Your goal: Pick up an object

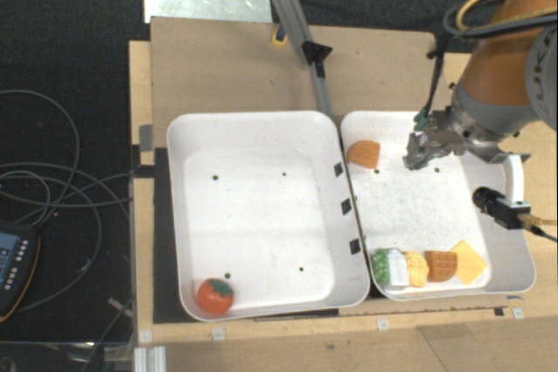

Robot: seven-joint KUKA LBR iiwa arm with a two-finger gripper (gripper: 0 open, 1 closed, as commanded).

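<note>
Looks like we're in the approach step here, nothing grabbed yet as far as I can see. The pincer hangs over the upper part of the right bin, and honestly I can't tell if it's open or closed from this angle, it's just a dark lump. Closest candidate is the orange piece, sitting near the top left corner of that bin, just beside the pincer on its left but apart from it. Along the bottom edge of the same bin there's a row of 4 toy foods: a green and white one, corn, a waffle and a cheese wedge, packed close, some touching. The left bin has 1 tomato down in its lower left corner. My guess: next move calls for sliding left over the orange piece, then dropping down. The row looks harder since they're crowded.
</note>
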